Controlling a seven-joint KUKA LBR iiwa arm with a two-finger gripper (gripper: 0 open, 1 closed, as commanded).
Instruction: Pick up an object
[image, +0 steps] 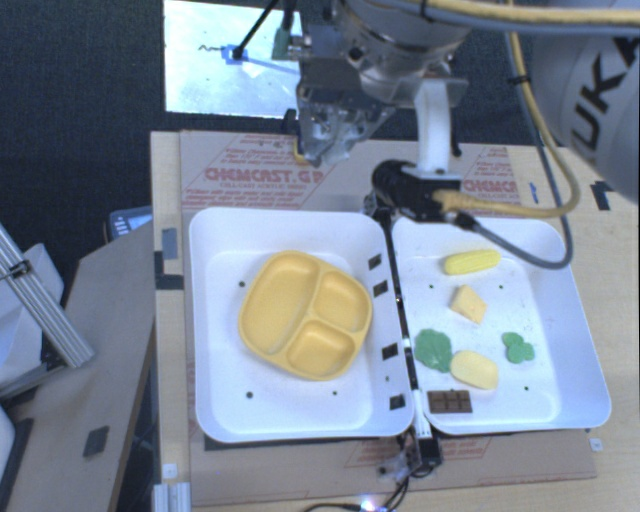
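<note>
Corn (471, 262): lying far below the gripper (322, 140), looking light, hard, slippery.
Grab spot: squeezing across its middle.
Gripper: hanging high; grip unclear.

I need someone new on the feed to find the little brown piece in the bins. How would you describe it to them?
Start at the right bin, the one scattered with small toy foods. Go to its near edge, beside the hinge that joins the two bins. The chocolate bar lies there, just below the leafy green piece: the one dark brown, flat, segmented rectangle among yellow and green items.
</note>
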